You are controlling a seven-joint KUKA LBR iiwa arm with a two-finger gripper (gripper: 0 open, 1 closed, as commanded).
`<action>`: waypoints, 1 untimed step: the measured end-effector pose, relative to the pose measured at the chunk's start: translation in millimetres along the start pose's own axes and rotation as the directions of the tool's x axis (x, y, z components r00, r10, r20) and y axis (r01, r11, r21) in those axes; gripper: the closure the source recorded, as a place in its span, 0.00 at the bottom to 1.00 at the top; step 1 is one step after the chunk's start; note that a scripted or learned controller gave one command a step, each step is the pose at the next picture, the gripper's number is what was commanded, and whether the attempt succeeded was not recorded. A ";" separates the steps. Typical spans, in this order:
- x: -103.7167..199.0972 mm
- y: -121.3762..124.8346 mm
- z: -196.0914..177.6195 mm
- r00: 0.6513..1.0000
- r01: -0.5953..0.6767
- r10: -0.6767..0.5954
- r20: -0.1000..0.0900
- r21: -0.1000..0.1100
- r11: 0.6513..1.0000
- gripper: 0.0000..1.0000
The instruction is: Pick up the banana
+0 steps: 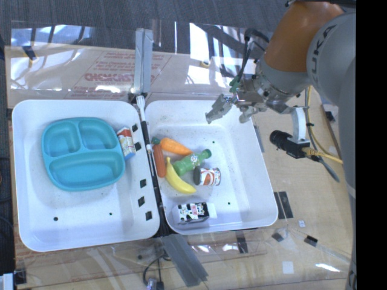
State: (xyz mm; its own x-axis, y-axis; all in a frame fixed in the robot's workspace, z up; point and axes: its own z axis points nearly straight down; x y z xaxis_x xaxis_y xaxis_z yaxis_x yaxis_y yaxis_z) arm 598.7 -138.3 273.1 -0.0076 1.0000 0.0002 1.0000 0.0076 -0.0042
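While jaws (231, 112) gape | banana (178, 180) unlabelled | arm lettering illegible

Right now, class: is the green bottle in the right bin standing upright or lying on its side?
Lying on its side. The green bottle stretches lengthwise across the right bin, its cap end pointing toward the far right, beside the banana.

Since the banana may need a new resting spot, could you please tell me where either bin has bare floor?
Left bin: bare along the front, below the blue tray. Right bin: bare strip down its right side, beside the can. Crowded: the right bin's left half, where banana, carrots and green bottle bunch together, with a small box in front.
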 end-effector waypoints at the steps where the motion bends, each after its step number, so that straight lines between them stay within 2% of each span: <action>1: 40.0 -23.1 135.0 0.999 0.037 -0.037 0.000 0.001 0.999 0.00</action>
State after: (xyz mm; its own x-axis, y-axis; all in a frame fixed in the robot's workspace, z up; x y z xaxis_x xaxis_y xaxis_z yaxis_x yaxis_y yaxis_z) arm 574.7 -98.5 138.2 -0.0441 0.9990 0.0004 0.9990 0.0441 -0.0053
